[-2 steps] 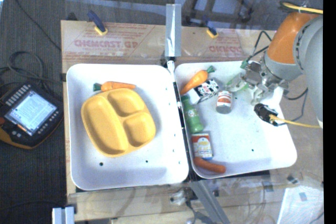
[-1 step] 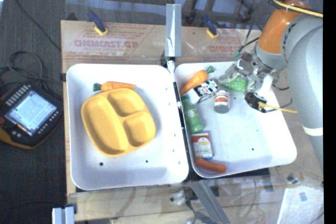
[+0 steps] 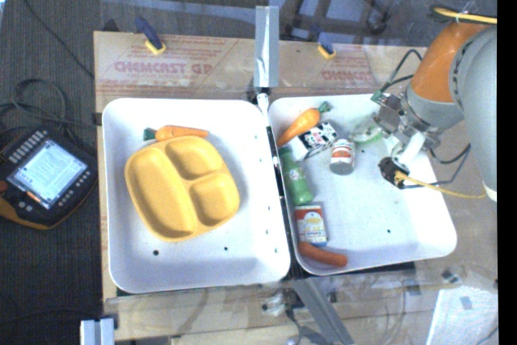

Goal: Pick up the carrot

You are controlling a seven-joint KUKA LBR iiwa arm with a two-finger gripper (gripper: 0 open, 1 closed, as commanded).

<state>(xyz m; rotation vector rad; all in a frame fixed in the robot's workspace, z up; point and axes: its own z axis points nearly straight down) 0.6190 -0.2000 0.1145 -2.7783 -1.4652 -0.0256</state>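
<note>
The pincer hangs over the far right side of the right bin, tucked under the grey and orange wrist. From this angle there's no telling whether it's wide or narrow, but nothing orange sits in it. So the pickup isn't done yet, pretty much the whole job is left.

The carrot lies in the same bin's top left corner, tilted, leafy end up, well apart from the pincer. Between them sit a small can and a black-and-white box that touches the carrot's lower side. A green bottle lies just below.

Further out, a second carrot lies in the left bin, against the far edge of a yellow plate. Which one counts is anybody's guess; the right one is nearer.

Hard to read: a pale greenish thing just left of the pincer, and a reddish sausage-shaped thing at the near wall.
</note>
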